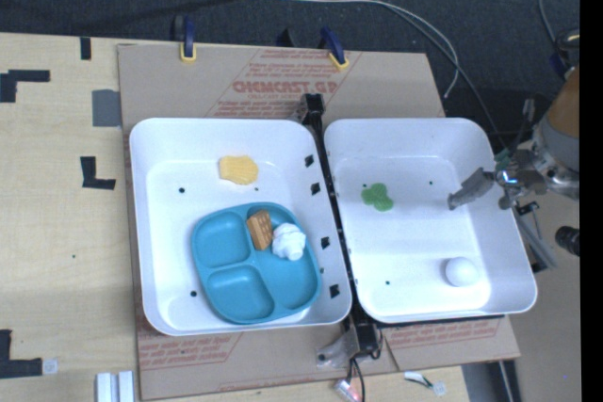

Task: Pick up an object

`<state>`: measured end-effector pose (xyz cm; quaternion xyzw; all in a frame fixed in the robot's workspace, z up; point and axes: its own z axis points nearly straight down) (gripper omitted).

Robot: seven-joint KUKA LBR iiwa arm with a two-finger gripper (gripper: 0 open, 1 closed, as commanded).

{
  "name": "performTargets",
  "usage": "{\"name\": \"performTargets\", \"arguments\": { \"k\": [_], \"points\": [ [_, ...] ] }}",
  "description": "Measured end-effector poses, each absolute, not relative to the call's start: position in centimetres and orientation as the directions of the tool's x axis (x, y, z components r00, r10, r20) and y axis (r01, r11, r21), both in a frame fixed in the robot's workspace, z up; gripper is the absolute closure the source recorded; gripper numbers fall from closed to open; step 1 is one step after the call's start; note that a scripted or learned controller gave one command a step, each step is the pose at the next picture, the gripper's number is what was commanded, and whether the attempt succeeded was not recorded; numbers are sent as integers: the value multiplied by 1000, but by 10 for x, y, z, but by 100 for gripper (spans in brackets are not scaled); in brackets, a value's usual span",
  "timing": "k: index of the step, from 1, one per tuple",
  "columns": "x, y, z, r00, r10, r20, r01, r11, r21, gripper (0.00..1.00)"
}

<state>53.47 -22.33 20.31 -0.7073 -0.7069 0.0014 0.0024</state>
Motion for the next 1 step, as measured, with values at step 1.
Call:
{"name": "performTargets", "arguments": {
  "k": [1],
  "points": [
    [536,-223,206,0,1000,0,1000,0,0,0]
  ]
}}
